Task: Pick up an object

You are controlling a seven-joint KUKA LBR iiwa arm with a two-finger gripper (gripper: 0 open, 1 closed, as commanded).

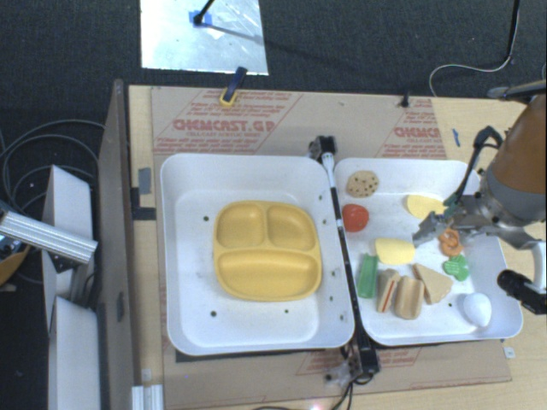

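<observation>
Left bin (184, 314) holds the yellow tray (267, 249), with bare floor around it. Right bin (402, 333) is crowded; tool (433, 225) hangs low over its middle, just above the yellow block (394, 250), orange ring (450, 243) beside it; grip state can't tell

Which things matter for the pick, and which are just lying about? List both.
For the pick: gripper, cookie, tomato, yellow pieces, green piece, sandwich, egg, right bin.

Lying about: yellow divided plate, left bin, cardboard sheet.
</observation>
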